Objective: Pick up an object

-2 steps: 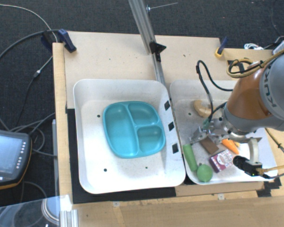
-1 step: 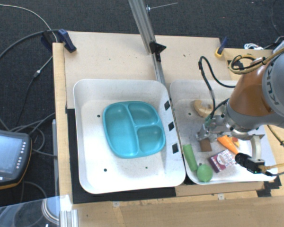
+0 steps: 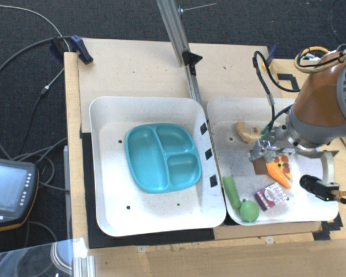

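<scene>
My gripper point(image 3: 263, 151) hangs low over the middle of the right bin point(image 3: 219, 120), with the arm coming in from the right. Just below it lie an orange carrot point(image 3: 278, 175) and a small brown piece point(image 3: 260, 167), very close to the gripper's tip. A beige, rounded object point(image 3: 245, 133) sits to the upper left of the gripper. Near the bin's front edge are a maroon packet point(image 3: 272, 195), a green cucumber point(image 3: 231, 190) and a green ball point(image 3: 249, 210). I see nothing held in the gripper.
The left bin point(image 3: 104, 201) bears a teal divided plate point(image 3: 162, 156). A metal pole point(image 3: 174, 22) slants down to the seam between the bins. Cables run along the bench's back right.
</scene>
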You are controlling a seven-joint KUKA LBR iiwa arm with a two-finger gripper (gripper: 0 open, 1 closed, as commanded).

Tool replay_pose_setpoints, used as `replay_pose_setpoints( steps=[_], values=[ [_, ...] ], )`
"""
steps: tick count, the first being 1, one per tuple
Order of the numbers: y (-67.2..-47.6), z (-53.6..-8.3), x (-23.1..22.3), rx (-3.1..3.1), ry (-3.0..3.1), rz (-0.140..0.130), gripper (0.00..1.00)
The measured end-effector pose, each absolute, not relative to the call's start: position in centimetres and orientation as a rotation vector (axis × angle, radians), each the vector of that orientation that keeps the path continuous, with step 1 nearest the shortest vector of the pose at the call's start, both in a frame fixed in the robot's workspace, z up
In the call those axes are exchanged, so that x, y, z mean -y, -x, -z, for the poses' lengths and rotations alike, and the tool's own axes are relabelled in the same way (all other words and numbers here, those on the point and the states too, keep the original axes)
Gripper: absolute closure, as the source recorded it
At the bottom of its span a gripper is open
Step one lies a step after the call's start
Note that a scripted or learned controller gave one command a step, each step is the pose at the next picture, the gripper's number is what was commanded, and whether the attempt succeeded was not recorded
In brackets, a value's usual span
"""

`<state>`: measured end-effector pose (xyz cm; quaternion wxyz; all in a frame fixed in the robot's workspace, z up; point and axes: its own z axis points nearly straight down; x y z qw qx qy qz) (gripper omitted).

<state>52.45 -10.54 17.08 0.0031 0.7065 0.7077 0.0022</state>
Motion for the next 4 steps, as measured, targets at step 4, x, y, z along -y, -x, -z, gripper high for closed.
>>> replay_pose_setpoints(
  steps=[4],
  values=[
    [-58.2,-21.2,0.7,-2.227,-2.213,-0.005,1.00]
  ],
)
